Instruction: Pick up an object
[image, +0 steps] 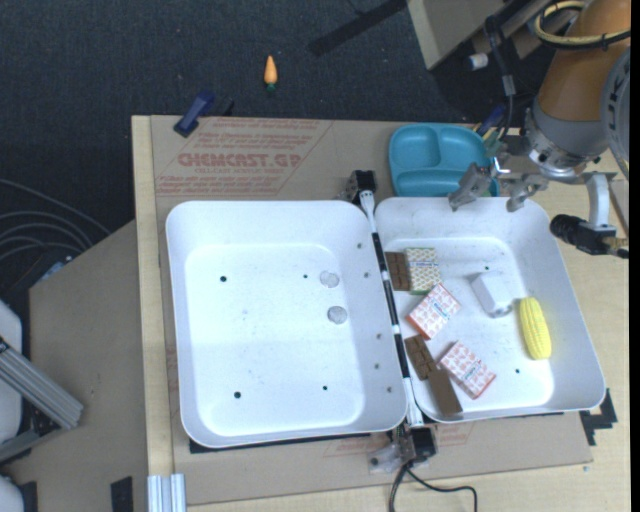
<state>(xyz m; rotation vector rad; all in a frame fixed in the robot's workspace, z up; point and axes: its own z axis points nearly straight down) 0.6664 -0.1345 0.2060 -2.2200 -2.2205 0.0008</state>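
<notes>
The gripper (493, 190) is hanging at the upper right of the frame, over the far rim of the right bin (575, 300), with its two fingers apart and nothing between them. Below it, the yellow corn (535, 327) is lying near the bin's right wall, its long axis running nearly top to bottom of the frame. Open white floor is lying around the corn. A grey block (491, 294) is sitting just left of it, and patterned packets (433, 312) are lying further left, near the left bin (270, 320).
</notes>
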